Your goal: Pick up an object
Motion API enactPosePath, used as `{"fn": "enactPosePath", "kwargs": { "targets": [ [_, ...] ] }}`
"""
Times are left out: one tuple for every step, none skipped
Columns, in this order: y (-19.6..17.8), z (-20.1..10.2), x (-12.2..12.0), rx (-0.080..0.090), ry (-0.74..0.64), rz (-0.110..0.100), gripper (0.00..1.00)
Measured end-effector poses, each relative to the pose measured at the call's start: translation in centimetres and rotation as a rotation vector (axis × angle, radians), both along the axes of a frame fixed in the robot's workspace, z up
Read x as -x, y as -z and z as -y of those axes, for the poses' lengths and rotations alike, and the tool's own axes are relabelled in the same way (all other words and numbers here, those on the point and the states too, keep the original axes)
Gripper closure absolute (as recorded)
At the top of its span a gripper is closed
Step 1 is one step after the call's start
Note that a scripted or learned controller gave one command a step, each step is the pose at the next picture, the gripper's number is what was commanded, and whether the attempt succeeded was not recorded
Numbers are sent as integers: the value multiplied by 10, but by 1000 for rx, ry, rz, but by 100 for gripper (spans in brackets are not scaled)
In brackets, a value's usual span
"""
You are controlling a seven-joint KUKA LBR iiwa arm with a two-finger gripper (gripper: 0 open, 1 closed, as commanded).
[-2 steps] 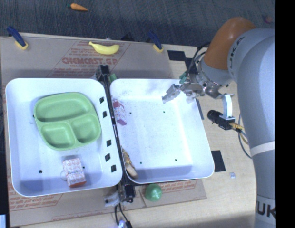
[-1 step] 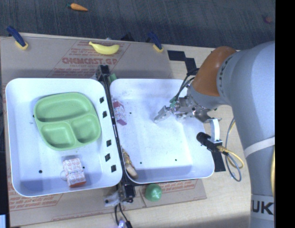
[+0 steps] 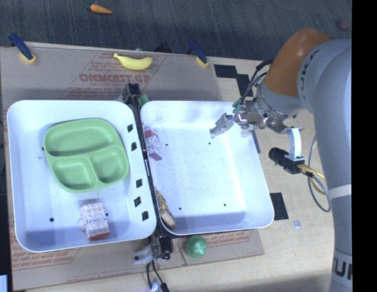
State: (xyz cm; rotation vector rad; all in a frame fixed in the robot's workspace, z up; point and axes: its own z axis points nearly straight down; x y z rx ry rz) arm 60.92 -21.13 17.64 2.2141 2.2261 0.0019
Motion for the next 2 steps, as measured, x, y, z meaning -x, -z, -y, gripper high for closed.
{"fn": "enactPosePath", "kwargs": {
  "targets": [
    [85,-2,-18,-2,-2,-6,0],
    [74,-2,-19,-1,-7,-5,100]
  ]
}}
